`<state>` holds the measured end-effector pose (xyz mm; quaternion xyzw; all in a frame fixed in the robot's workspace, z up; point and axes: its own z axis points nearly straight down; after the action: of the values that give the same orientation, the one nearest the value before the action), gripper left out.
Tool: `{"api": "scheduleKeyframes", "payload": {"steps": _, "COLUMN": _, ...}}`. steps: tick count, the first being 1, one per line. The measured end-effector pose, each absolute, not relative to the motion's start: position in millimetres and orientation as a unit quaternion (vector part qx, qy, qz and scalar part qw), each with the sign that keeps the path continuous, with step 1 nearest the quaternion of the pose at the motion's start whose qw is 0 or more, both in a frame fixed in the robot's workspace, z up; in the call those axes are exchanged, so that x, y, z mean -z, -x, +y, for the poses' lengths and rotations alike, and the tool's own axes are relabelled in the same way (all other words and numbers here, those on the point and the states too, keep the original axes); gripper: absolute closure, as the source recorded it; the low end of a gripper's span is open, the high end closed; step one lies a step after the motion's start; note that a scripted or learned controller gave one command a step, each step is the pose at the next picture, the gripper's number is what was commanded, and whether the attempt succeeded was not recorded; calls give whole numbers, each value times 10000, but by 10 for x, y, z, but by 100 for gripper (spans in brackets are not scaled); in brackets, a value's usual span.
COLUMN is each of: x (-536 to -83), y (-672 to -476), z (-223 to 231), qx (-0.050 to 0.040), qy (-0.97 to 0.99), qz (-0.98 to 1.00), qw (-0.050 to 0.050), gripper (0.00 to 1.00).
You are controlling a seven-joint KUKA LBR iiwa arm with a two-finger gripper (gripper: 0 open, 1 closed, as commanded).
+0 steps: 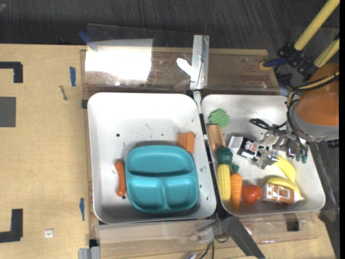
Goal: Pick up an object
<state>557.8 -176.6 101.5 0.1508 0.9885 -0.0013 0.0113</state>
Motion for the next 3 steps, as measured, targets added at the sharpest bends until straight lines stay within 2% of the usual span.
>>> {"api": "scheduleKeyframes", "payload": {"steps": 1, "x": -2066, "y": -5969, "z": -1804, "qx": 5, "qy": -1353, "qz": 9908, "qw": 73, "gripper": 100}}
{"api": "scheduleKeyframes", "payload": {"steps": 2, "x": -2769, "y": -6090, "z": -1982, "qx": 13, "qy": -840, "qz": 9964, "qw": 72, "gripper": 100}}
{"api": "scheduleKeyframes", "payload": {"steps": 3, "x": -3119, "y": -6506, "z": -2217, "qx": 14, "qy": 154, "qz": 9999, "qw": 63, "gripper": 100}}
